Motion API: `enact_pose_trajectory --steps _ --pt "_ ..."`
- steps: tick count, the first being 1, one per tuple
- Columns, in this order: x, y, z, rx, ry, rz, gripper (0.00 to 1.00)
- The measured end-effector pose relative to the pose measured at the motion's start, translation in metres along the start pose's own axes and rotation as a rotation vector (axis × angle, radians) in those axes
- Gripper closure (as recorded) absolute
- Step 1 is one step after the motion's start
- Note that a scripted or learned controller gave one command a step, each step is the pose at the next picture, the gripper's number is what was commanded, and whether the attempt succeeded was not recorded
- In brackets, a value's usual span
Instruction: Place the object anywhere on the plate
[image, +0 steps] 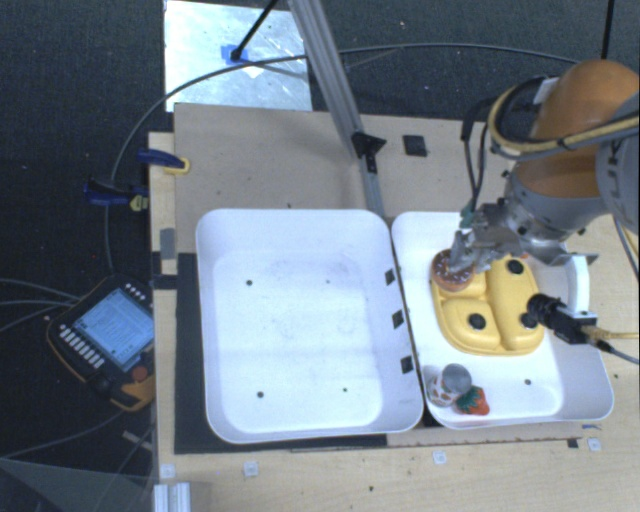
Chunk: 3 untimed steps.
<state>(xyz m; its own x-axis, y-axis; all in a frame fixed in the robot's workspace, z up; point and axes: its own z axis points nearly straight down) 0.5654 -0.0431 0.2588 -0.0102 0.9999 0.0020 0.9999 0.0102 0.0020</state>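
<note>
I see gripper over right bin, tips at small round brown object lying on left edge of yellow plate. Cannot tell grip state. Object directly beneath tips, plate stretching right and toward me.

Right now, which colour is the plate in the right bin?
Yellow: the plate shows best in the camera view.

You see the two-finger gripper over a round brown-rimmed object on the yellow plastic plate.
</note>
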Motion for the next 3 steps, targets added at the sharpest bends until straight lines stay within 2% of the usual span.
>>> enact_pose_trajectory --steps 1,2,3 --pt "0.051 0.011 -0.004 -0.001 0.001 0.000 1.00" --pt "0.104 0.022 0.015 0.000 0.000 0.000 1.00" --pt "0.159 0.025 0.017 0.000 0.000 0.000 1.00"
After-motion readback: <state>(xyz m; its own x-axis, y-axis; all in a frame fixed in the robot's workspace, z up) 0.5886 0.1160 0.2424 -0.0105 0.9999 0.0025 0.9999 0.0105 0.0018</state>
